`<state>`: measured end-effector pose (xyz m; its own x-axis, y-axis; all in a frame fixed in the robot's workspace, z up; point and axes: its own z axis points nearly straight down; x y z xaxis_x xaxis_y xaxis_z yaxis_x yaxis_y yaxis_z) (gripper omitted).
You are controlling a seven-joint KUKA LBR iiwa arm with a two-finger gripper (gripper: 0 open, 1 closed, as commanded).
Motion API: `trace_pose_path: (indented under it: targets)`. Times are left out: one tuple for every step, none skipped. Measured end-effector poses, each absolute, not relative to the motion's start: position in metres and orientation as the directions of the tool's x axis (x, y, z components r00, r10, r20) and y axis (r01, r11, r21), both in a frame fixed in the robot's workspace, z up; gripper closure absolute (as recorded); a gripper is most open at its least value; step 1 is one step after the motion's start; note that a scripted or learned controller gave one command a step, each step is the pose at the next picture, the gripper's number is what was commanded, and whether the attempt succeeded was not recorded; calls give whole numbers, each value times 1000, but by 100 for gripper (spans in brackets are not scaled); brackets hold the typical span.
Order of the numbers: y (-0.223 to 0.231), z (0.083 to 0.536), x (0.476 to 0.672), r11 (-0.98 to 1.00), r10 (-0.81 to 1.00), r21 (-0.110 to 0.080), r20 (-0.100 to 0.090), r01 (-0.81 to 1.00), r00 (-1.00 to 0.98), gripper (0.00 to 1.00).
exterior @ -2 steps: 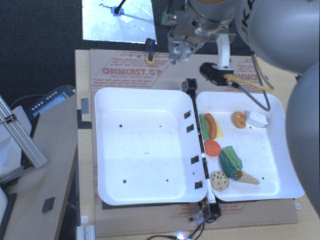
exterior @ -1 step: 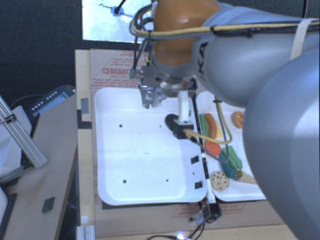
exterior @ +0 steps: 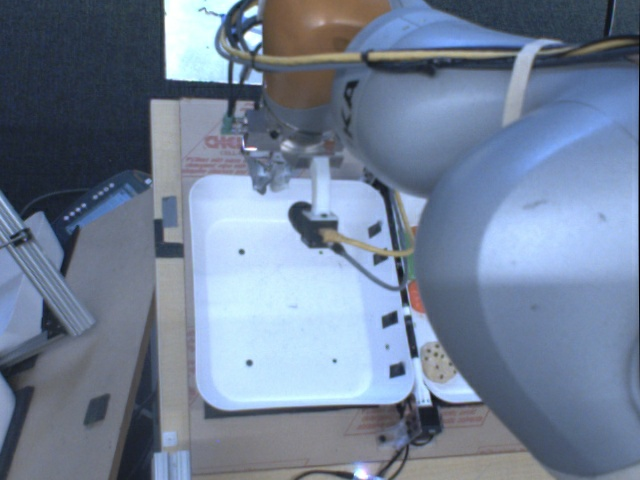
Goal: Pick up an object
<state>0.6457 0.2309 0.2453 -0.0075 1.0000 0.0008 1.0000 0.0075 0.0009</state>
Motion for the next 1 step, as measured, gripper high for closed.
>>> trace_pose_path:
  targets:
    - [233,197,622,4,1000,-4,-1,1000,-4,100]
